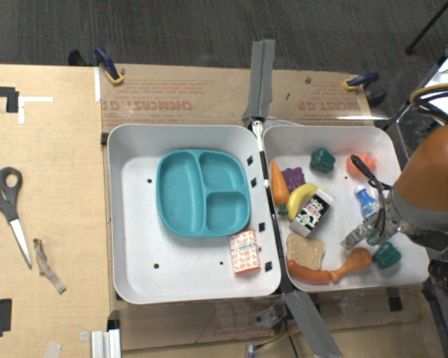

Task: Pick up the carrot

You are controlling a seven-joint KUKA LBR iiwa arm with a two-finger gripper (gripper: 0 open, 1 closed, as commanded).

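Cardboard is covering the bench under two white bins (118, 222). Reaching in from the right, the gripper (364, 233) is hovering low near the right bin's front right corner; whether it is clenched I cannot tell. Just beside it a chicken drumstick (352, 262) is lying, next to bread (305, 252). Against that bin's left wall, the carrot (279, 183) is resting beside a banana (299, 198).

Evenly and brightly lit from overhead, with soft, short shadows under the teal plate (204, 192) and along the white bins' (127, 222) inner walls. Mild glare on bin rims. Sharp mid-frame; slightly soft and grainy toward the edges.
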